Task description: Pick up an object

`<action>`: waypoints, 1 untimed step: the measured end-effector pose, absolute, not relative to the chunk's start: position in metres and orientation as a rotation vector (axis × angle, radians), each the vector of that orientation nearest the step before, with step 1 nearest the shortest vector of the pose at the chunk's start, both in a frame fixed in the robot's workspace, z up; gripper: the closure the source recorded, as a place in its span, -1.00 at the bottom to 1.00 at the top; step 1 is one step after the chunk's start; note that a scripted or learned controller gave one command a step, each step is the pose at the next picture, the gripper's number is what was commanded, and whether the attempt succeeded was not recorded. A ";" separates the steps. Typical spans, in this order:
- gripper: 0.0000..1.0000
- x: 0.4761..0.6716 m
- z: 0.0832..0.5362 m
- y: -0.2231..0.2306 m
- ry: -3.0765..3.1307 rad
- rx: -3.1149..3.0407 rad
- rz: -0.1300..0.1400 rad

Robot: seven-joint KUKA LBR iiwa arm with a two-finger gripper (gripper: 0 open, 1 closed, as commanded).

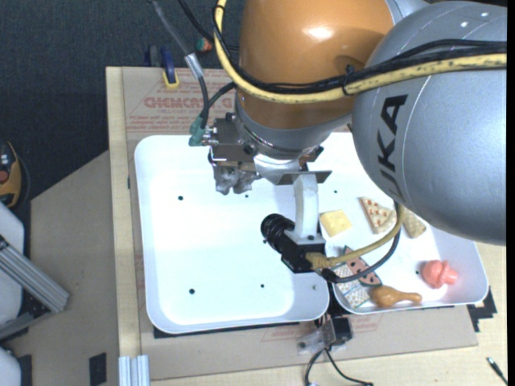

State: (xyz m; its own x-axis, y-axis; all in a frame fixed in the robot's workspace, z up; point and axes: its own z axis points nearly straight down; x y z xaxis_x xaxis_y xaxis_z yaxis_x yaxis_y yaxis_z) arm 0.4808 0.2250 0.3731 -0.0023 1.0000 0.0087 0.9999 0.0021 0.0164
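1. The pincer (233, 182) hangs over the left bin (161, 215), near its far side; I cannot tell whether it is wide or narrow.
2. The right bin (467, 292) holds a yellow cheese block (335, 222), a pizza slice (376, 212), a pink toy (438, 273) and a drumstick (392, 297).

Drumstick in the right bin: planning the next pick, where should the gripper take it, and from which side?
Probably from above, pinching the drumstick across its thin end, which points toward the view's right with bare floor beside it; the thick end seems pressed against a patterned toy.
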 end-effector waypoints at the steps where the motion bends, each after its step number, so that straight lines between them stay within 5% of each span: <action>1: 1.00 0.495 0.295 0.224 2.222 2.226 -0.012</action>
State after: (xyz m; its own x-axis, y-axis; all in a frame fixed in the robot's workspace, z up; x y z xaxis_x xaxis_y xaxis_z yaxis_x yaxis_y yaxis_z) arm 0.4950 0.2242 0.2945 0.0017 1.0000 -0.0030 1.0000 -0.0017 -0.0077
